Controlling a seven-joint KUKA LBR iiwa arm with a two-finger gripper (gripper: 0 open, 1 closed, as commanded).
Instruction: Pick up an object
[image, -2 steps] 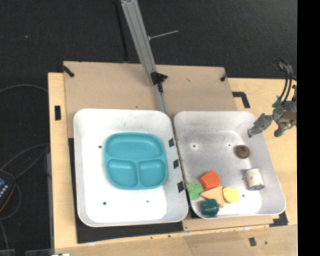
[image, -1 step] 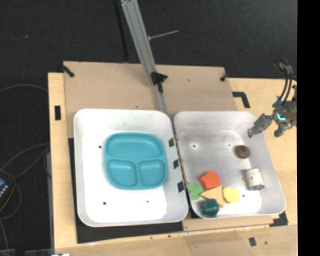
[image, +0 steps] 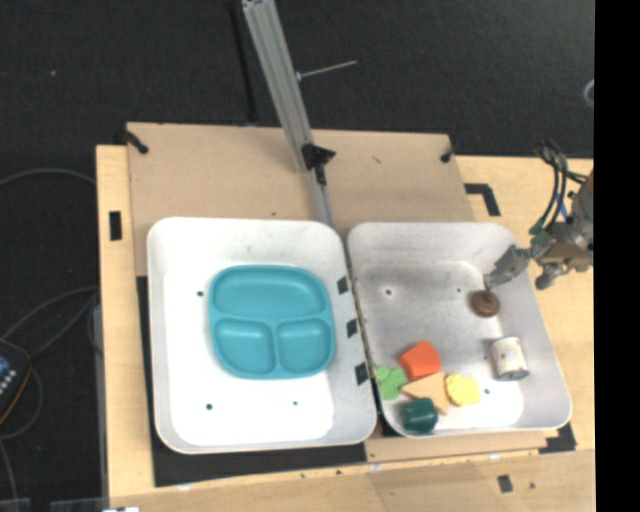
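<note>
On the wooden bench (image: 250, 170), our gripper (image: 527, 265) hangs with jaws spread, grasping nothing; the brown disc (image: 485, 303) lies just beneath them.

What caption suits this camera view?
Gripper above right bin of small toys; teal plate in left bin.

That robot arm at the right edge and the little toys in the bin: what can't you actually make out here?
- Arm: cut off by the camera view's right edge; just the tool and some cables reach over the right bin.
- Tool's tip: too small and blurred to read.
- Small brown object: too small to identify.
- Silver cylinder: glare hides its details.
- Dark green piece: sits at the bin's front rim, shape unclear.
</note>
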